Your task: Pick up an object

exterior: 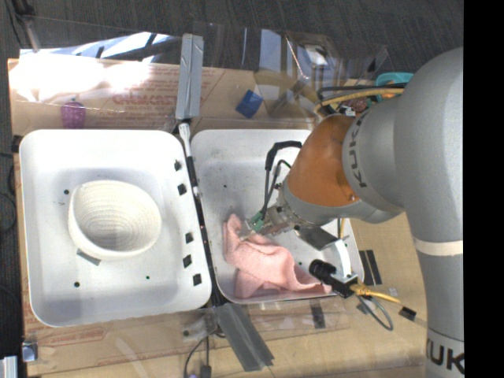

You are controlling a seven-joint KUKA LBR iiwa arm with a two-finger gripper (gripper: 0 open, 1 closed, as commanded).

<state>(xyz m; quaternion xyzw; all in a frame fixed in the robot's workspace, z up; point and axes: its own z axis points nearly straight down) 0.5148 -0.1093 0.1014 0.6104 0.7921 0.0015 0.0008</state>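
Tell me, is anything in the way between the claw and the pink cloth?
Nothing visible is. The claw is low in the right bin, right at the upper edge of the pink cloth. The white bowl sits apart in the left bin.

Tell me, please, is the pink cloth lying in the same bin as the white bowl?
No, the pink cloth lies in the right bin, while the white bowl sits in the left bin.

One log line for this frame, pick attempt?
arm: over right bin | gripper: at pink cloth, grasp unconfirmed | left bin: white bowl
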